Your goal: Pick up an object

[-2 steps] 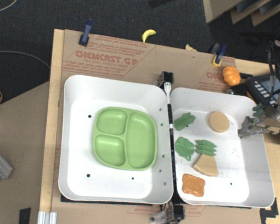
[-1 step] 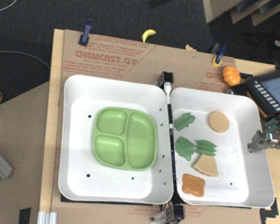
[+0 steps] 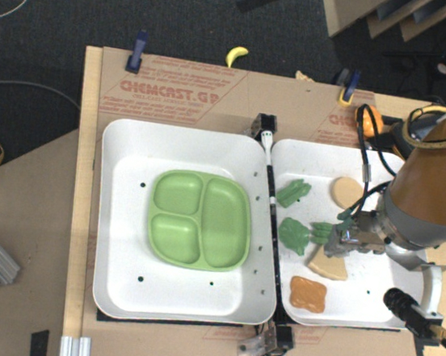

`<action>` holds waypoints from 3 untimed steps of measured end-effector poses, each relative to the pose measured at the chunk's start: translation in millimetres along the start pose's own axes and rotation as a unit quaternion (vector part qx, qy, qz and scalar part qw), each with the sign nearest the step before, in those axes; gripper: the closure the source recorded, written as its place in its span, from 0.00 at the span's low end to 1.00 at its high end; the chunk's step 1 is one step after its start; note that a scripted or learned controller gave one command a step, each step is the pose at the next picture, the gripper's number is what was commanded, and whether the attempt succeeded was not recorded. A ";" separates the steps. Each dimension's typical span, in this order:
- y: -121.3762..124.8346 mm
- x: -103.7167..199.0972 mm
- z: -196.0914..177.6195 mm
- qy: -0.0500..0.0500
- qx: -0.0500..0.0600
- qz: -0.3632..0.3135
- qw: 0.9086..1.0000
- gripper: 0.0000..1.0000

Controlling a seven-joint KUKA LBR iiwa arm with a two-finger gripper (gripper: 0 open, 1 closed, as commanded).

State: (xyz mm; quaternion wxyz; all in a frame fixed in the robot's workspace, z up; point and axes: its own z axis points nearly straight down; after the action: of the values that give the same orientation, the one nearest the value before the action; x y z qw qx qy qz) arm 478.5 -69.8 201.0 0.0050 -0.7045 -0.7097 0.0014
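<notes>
My gripper [image 3: 339, 239] hangs low over the middle of the right bin [image 3: 368, 310], at the end of the arm that comes in from the right. Just left of it lies a green leafy piece [image 3: 295, 235], and a small green bit [image 3: 322, 228] sits right at the gripper's tip. A pale tan wedge [image 3: 328, 267] lies directly below the gripper, partly under it. Farther up are another green piece [image 3: 293, 192] and a round tan disc [image 3: 347, 191]. An orange-brown block [image 3: 308, 293] rests near the bin's front edge.
The left bin [image 3: 127, 161] holds a green divided plate [image 3: 200, 219]. A black clip and rail [image 3: 269, 183] run between the two bins. Orange and black cables [image 3: 368, 127] lie behind the right bin. The arm's body covers the right bin's right side.
</notes>
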 end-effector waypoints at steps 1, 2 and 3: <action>1.9 73.3 -83.8 -0.002 -0.009 -0.001 1.000 1.00; 1.3 164.0 -171.3 0.000 -0.010 -0.002 1.000 1.00; 8.1 136.2 -79.0 -0.003 0.000 0.006 1.000 1.00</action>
State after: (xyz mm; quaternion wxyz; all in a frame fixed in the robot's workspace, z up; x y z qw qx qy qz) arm 486.2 66.0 280.6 0.0028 -0.7084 -0.7058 0.0037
